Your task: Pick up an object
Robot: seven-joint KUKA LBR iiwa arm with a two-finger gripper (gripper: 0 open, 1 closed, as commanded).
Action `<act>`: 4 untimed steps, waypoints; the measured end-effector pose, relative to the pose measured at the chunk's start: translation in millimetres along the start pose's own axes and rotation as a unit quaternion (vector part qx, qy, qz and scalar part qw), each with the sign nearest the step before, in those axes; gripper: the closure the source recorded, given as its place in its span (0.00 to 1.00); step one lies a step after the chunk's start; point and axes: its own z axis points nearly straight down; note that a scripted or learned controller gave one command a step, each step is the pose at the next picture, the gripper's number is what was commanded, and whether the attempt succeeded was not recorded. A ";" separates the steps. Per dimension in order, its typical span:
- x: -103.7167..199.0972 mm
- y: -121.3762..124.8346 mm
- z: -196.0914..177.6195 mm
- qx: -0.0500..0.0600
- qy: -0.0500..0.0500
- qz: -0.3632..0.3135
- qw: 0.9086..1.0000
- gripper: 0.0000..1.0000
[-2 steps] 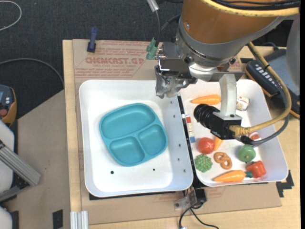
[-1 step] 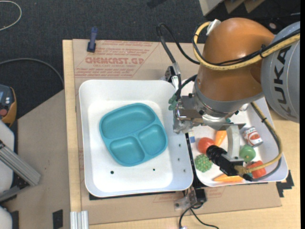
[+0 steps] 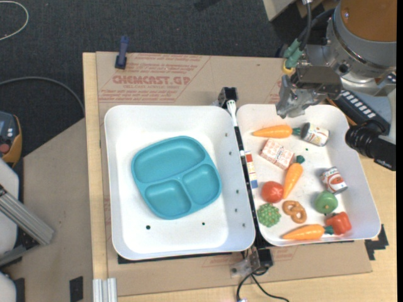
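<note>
The right bin (image 3: 359, 162) holds several toy foods. Among them are an orange carrot (image 3: 272, 131), a small bottle (image 3: 314, 134), a pink box (image 3: 277, 153), a second carrot (image 3: 291, 177), a red tomato (image 3: 272, 192), a small can (image 3: 334, 180), a green apple (image 3: 326, 202), a pretzel (image 3: 294, 211), a green broccoli piece (image 3: 269, 215), a red pepper (image 3: 339, 223) and a third carrot (image 3: 303, 233). My gripper (image 3: 291, 108) hangs over the bin's far left corner, above and behind the first carrot. It looks open, with nothing between its fingers.
The left bin (image 3: 119, 131) holds a teal divided plate (image 3: 176, 176). A black clip (image 3: 227, 96) sits where the bins meet at the back. Black camera gear (image 3: 371, 145) juts in past the right bin's right rim. A blue clamp (image 3: 121, 52) sits on the cardboard.
</note>
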 end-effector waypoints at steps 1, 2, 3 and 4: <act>78.4 -1.5 -54.7 0.006 0.001 -0.006 1.000 1.00; 150.6 -2.0 -50.0 0.010 -0.001 -0.006 1.000 1.00; 102.0 -6.1 101.5 0.019 -0.005 0.001 1.000 1.00; 19.4 -6.4 159.6 0.016 -0.004 0.003 1.000 1.00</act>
